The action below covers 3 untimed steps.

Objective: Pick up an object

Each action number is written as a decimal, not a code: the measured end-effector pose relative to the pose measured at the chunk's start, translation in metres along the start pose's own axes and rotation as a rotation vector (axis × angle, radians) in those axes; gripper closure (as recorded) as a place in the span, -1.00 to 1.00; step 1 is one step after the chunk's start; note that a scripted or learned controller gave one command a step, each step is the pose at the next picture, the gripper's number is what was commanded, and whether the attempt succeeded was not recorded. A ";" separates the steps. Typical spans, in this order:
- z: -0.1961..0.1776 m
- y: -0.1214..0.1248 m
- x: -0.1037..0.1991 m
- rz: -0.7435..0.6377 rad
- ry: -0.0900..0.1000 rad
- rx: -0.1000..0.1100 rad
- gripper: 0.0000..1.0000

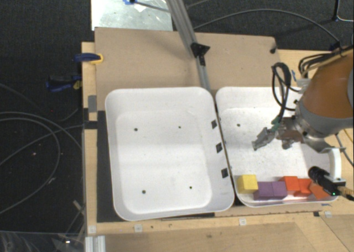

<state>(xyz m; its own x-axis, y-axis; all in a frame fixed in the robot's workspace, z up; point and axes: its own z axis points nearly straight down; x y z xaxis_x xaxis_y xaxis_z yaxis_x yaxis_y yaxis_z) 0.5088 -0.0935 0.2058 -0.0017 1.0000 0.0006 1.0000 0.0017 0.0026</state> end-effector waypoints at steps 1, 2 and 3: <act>0.016 -0.024 0.061 -0.010 0.002 0.003 -1.00; -0.078 -0.022 0.102 -0.009 0.002 -0.009 -1.00; -0.092 0.078 0.114 -0.006 -0.001 -0.005 -1.00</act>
<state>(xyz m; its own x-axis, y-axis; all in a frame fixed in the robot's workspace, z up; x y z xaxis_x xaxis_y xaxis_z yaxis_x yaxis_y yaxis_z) 0.5868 0.0206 0.2984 -0.0082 1.0000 -0.0004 0.9999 0.0082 0.0079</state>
